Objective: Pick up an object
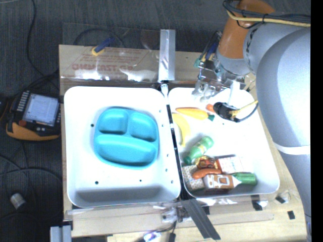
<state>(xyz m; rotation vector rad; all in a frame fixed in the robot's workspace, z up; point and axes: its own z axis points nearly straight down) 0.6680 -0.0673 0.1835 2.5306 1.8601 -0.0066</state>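
Two shallow white bins sit side by side on the bench: the left bin (81, 185) holds a single blue divided tray (126, 136), lying flat near its middle, and the right bin (265, 155) holds everything a pick could go for. The loose pieces there are crowded toward the dividing wall and the near edge, probably because they were tipped in rather than set out.

Counted in the right bin: one toy carrot (192, 113) lying crosswise near the far end, one banana (182, 128) just beside the dividing wall, one green bottle (198, 149) tilted in the middle, one brown bottle with a green cap (228, 180) on its side along the near edge, one reddish sausage-like piece (206, 173) touching it, and one white carton (233, 162) partly under the heap. A few smaller scraps in the heap are too jumbled to name.

The gripper (206, 91) hangs over the far end of the right bin, just beyond the carrot. Whether its fingers are apart or together I cannot tell, since they blur against the white rim. Nothing is visibly held between them, so I judge the pick not yet made. The carrot lies nearest, apart from the heap, and looks the easiest target
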